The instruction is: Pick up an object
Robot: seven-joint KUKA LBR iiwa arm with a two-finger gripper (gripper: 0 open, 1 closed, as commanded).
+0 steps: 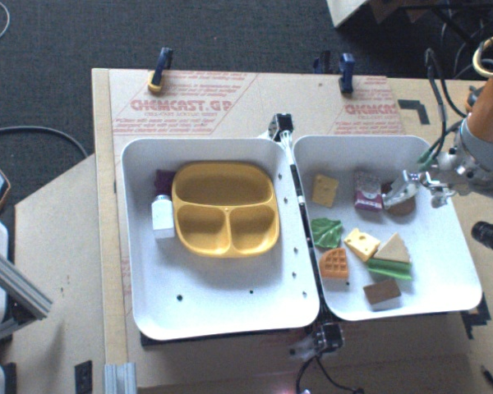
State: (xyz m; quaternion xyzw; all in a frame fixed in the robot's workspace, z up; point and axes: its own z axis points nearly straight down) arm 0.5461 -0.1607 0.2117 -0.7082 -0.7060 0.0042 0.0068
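Gripper (403, 192) hovers over the right bin (456, 257), fingers apparently spread and holding nothing, above a brown round piece (401, 206) beside a maroon packet (366, 192); it should descend straight, centred, before closing.

The grey arm with the orange band (485, 130) is running off the right edge. Its two-finger gripper (401, 192) is overlapping a dark brown round item (403, 207), hiding part of it. The yellow divided plate (226, 208) is covering most of a dark purple object (164, 178).
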